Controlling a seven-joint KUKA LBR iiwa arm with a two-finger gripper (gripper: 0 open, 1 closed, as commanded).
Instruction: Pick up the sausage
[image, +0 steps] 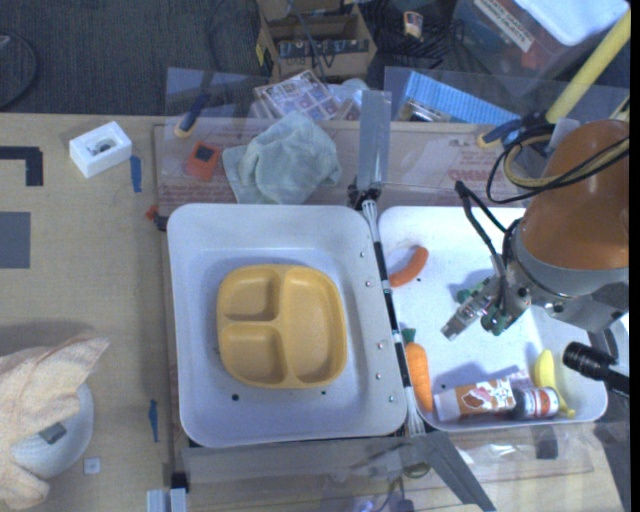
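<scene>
A bottle (497, 401) lies along the near wall of the right bin (440, 228), with a carrot (418, 374) at its left end and a banana (549, 373) by its right end. The gripper (466, 318) hangs over the middle of this bin; whether its jaws are spread or pressed together I cannot tell. The sausage (408, 266) lies up and to the left of the gripper, apart from it, near the bin's left wall. A yellow plate (282, 325) sits in the left bin (190, 300).
</scene>
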